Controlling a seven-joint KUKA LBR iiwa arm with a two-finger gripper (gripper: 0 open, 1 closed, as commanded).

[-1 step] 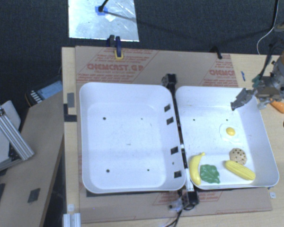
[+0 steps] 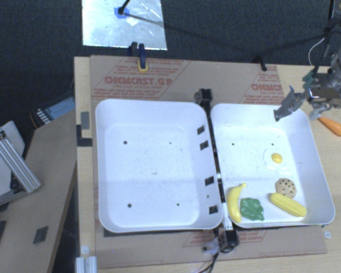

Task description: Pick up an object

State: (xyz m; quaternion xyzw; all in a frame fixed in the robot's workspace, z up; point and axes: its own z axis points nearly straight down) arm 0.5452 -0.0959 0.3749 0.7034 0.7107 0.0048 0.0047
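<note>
In the camera view, the grey two-finger gripper (image 2: 297, 108) is hanging over the far right corner of the right shallow white plastic bin (image 2: 321, 169), reaching in from the right; its fingers are spreading apart with nothing between them, so it is carrying nothing and looks ready to descend on a target.

All the candidate objects are sitting in that right bin, bunched toward its near end (probably where they slid or were dropped): a fried-egg toy with a yellow yolk (image 2: 276, 158) is lying near the middle right; a round brown cookie (image 2: 285, 186) is resting just nearer than it; a yellow corn cob (image 2: 288, 205) is lying at a slant just near of the cookie; a yellow plastic banana (image 2: 234, 202) is leaning along the left wall; a green leafy toy (image 2: 252, 209) is lying just beside the banana, apparently touching it.

The left shallow white plastic bin (image 2: 102, 152) is sitting alongside, presumably as the drop place; an orange carrot-like piece (image 2: 334, 126) is lying outside the bins on the bench, beyond the right rim.

Judging from this, the egg is the closest pick, standing apart from its neighbours.
</note>
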